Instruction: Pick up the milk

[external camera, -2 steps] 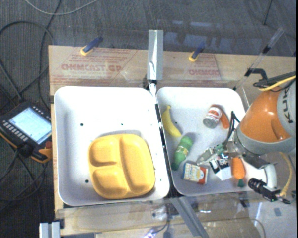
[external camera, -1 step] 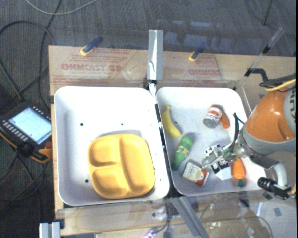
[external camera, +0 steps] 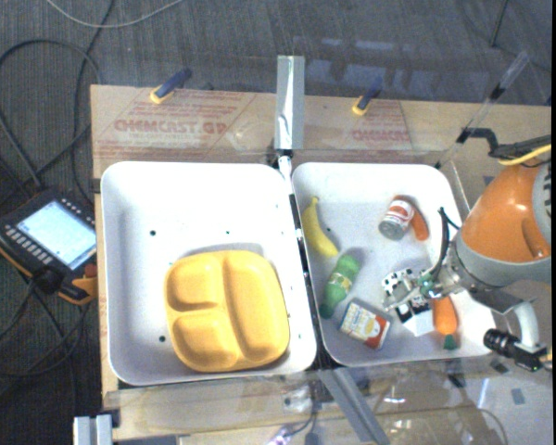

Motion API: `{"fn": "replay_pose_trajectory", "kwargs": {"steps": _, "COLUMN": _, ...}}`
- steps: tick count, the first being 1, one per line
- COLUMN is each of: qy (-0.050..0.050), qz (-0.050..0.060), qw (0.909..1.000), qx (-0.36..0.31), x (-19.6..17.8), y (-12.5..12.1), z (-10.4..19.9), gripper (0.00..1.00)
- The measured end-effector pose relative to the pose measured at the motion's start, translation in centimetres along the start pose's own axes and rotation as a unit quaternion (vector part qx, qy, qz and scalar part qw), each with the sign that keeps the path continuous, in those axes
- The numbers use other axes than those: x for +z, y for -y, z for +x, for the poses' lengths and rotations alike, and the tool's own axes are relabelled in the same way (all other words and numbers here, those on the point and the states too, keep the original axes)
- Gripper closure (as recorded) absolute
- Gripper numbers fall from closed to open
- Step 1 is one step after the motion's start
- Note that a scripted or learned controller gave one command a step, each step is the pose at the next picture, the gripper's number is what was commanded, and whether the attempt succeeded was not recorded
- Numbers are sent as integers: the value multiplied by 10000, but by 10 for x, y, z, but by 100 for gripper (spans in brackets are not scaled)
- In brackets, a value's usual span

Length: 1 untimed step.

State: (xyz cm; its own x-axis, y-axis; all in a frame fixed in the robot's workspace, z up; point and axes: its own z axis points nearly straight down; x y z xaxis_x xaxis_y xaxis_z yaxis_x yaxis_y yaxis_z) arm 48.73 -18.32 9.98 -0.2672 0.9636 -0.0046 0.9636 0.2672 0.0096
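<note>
The milk [external camera: 364, 324] is a small white carton with red and yellow print. It lies tilted near the front wall of the right bin [external camera: 371, 176]. My gripper [external camera: 405, 295] hangs low over the bin floor just right of the carton, a short gap away from it. The orange-banded wrist [external camera: 500, 225] rises behind it toward the right. Nothing is visibly held.
A green bottle [external camera: 340, 282] lies just left of the milk, with a banana [external camera: 317, 230] beyond it. A red and white can [external camera: 398, 217] sits further back, and a carrot [external camera: 445, 319] lies right of the gripper. The left bin [external camera: 139, 202] holds a yellow divided tray [external camera: 227, 309].
</note>
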Motion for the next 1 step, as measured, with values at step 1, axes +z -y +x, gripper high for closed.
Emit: {"fn": "replay_pose_trajectory", "kwargs": {"steps": 1, "qy": -2, "qz": -25, "qw": 9997, "qx": -261, "x": 8, "y": -32, "z": -34, "gripper": 100}}
